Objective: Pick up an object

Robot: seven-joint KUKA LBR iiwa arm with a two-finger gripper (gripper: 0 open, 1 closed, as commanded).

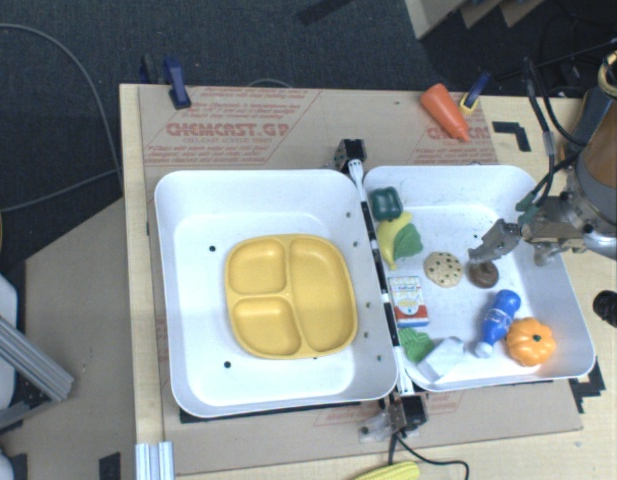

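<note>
Dark carpet surrounds the counter [238,128], a pale board printed with red lettering that carries two shallow white bins side by side. From the right the arm reaches over the right bin [563,268], and its end effector [491,246] hangs low above the bin floor, fingers slightly parted with nothing between them. Just below the fingertips lies a small brown round object [484,274], and just beside that, to the left, a speckled cookie [443,268]. Further down sit a blue bottle [497,319] and an orange pumpkin [530,340], touching or nearly so. Along the bin's left wall run a dark green block [384,204], a yellow-and-green piece [399,240], a small red-and-white carton [407,301] and a green item beside a white one at the bottom corner. The left bin [188,268] holds a yellow divided plate [289,296] with three compartments. An orange carrot [445,111] lies on the counter beyond the bins.
</note>
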